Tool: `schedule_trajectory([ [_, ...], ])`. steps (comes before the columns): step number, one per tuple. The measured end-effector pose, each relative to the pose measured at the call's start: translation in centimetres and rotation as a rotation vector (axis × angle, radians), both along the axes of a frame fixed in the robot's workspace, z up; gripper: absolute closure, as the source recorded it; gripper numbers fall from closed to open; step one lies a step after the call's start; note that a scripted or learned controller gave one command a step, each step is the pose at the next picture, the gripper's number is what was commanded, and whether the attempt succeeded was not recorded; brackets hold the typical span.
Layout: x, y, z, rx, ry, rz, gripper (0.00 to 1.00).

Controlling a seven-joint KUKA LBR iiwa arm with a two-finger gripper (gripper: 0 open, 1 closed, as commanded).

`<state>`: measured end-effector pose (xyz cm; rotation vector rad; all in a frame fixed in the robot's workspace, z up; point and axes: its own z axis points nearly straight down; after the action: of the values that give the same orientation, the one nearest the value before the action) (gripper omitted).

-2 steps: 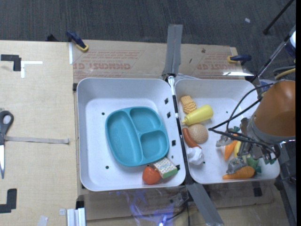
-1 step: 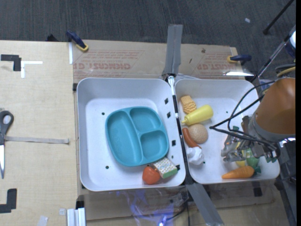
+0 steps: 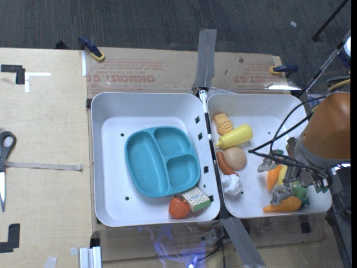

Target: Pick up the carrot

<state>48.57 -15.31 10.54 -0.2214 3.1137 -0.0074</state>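
The carrot (image 3: 284, 205) is orange, tapered and green-topped, lying flat in the right bin (image 3: 254, 208). The hand (image 3: 285, 187) hangs just above it; its grip cannot be told.

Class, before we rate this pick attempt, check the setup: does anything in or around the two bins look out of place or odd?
Nothing looks spilled or broken. The blue divided plate lies askew in the left bin, and a pair of scissors lies on the bench. The carrot rests flat below the gripper.

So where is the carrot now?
In the right bin, at its front right corner, the carrot lies just below the gripper.
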Motion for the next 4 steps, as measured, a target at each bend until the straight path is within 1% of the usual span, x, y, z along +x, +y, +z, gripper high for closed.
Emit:
schedule_trajectory([
  [1,0.3,0.0,1.0,-0.002,-0.006,0.003,1.00],
  [2,0.3,0.0,1.0,-0.001,-0.006,0.002,0.00],
  [3,0.5,-0.6,-1.3,0.007,0.016,-0.307,0.00],
  [4,0.3,3.2,-1.3,0.009,0.016,-0.505,0.00],
])
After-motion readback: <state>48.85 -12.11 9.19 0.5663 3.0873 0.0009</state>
